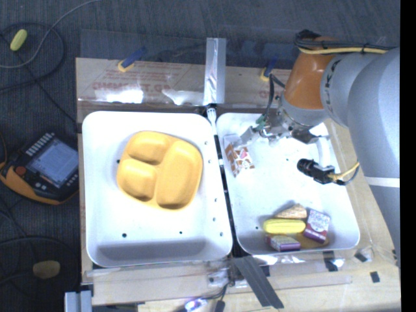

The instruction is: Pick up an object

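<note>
The pincer point(268, 126) hangs low over the upper part of the right bin point(338, 194), just up and to the right of the small printed packet point(239, 158). The orange band and grey wrist cover its tip, so I cannot tell how its jaws stand, and nothing shows between them. As I judge it, the task is at its start: no object is lifted, and the approach, the grasp and the raise are all left to do.

Taking the printed packet as the landmark, it lies against the bin's left wall, beside the divider between the two bins. Well below and to the right of it, in the bin's lower right corner, sits a tight cluster: a yellow block point(284, 226), a tan wedge point(292, 212) above it, a pink packet point(318, 223) to its right and a small purple piece point(283, 242) below. Far to the left of the packet, in the left bin point(94, 194), rests a large yellow moulded tray point(160, 168).

The packet is the nearest candidate, but the wall close beside it probably leaves little room for a jaw on that side. The cluster items touch one another and crowd the corner. The bin floor between the packet and the cluster lies open for travel.
</note>
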Controlling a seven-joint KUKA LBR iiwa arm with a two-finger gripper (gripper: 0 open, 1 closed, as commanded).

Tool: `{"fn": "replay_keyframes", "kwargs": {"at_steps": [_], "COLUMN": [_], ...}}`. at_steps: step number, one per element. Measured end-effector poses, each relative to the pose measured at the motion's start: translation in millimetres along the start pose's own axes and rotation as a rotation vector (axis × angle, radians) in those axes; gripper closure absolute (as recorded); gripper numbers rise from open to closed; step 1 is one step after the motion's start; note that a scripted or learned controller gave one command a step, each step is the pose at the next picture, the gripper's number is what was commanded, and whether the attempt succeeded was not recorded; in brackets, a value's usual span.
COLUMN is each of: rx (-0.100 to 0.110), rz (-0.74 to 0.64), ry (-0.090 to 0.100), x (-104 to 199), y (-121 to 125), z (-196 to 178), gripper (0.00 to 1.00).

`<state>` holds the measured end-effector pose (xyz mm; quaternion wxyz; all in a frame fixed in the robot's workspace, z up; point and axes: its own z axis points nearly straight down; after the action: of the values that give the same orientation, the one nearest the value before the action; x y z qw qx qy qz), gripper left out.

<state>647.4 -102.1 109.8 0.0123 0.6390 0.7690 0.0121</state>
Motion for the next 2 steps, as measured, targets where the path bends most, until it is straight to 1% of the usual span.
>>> {"fn": "replay_keyframes", "kwargs": {"at_steps": [1, 2], "rx": [-0.014, -0.014], "rz": [0.029, 0.029], "ry": [-0.007, -0.007], "x": [-18.9, -19.3], "y": [22.2, 22.2], "z": [0.1, 0.2], "gripper": [0.00, 0.00]}}
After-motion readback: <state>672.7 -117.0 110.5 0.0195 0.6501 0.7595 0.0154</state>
